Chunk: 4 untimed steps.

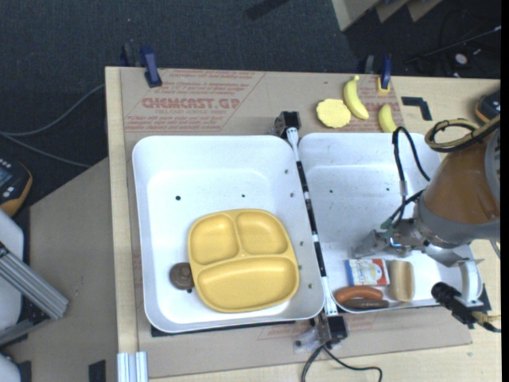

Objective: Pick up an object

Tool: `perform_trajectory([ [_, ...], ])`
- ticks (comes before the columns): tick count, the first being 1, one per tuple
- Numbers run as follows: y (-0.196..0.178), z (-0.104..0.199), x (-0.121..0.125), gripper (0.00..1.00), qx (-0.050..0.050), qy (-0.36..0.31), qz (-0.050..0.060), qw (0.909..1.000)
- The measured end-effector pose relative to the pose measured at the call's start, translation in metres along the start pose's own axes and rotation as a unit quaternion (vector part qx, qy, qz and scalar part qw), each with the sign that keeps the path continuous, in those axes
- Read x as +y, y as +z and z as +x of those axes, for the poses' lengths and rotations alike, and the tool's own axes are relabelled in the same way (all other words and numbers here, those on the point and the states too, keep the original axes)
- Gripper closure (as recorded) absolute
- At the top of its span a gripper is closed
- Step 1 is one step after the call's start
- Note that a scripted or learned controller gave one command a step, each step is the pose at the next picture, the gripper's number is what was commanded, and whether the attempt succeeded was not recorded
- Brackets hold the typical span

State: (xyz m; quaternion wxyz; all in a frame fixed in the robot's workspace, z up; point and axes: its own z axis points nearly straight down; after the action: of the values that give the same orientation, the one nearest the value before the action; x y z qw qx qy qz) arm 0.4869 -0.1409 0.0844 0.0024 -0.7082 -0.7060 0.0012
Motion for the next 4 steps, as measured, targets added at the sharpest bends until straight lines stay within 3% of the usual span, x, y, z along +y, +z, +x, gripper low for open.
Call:
perform_trajectory([
  [1, -0.002, -0.026, 0.118, 0.0, -0.004, -0.004, -0.009, 1.0],
  [2, 0.0, -0.054, 0.038, 0.0, -0.001, 0.001, 0.001, 1.0],
  [3, 0.0, -0.069, -0.01, 0.0, 0.0, 0.0, 0.0, 1.0],
  [4, -0.001, -0.029, 0.068, 0.0, -0.001, -0.005, -0.006, 1.0],
])
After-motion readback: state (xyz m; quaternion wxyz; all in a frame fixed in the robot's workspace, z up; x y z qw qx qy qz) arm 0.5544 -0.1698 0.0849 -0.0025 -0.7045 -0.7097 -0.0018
